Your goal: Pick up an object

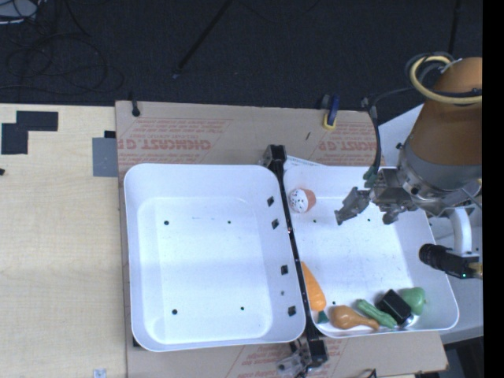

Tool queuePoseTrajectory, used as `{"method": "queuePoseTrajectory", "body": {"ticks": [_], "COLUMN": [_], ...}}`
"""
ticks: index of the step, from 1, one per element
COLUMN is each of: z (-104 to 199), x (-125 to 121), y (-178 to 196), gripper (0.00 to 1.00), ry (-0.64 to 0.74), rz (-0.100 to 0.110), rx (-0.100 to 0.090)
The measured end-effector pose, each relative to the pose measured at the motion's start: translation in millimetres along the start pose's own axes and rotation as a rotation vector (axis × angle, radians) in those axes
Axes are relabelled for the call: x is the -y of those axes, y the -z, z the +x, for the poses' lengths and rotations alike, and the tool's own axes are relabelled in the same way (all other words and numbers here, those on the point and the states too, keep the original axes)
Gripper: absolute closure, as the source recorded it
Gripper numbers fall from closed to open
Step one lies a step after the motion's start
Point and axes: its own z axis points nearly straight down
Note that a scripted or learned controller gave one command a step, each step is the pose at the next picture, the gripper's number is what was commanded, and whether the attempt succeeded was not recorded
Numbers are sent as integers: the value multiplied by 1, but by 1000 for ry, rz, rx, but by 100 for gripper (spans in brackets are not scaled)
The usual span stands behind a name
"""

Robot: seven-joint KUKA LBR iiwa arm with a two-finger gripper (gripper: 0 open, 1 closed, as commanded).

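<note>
My gripper (368,209) hangs over the back part of the right bin (370,250), with its two fingers spread apart and nothing between them. A small white-and-orange ball (300,200) lies at the bin's back left corner, to the left of the gripper. Along the bin's front edge lie an orange carrot-like piece (314,288), a tan pear-shaped toy (349,316), a green piece (375,313), a black block (394,305) and a green round toy (413,297).
The left bin (206,258) sits beside the right one, separated by a black divider bar (287,242). The arm's orange-banded body (449,124) rises at the right. A blue clamp (331,110) stands on the cardboard behind the bins.
</note>
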Motion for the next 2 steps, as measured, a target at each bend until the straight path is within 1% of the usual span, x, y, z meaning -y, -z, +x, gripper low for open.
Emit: {"method": "queuePoseTrajectory", "body": {"ticks": [1,2], "z": [-76,-60], "x": [23,39], "y": [143,214], "gripper": [0,0], "ry": [-7,1], "rz": [-18,-11], "rx": [8,3]}}
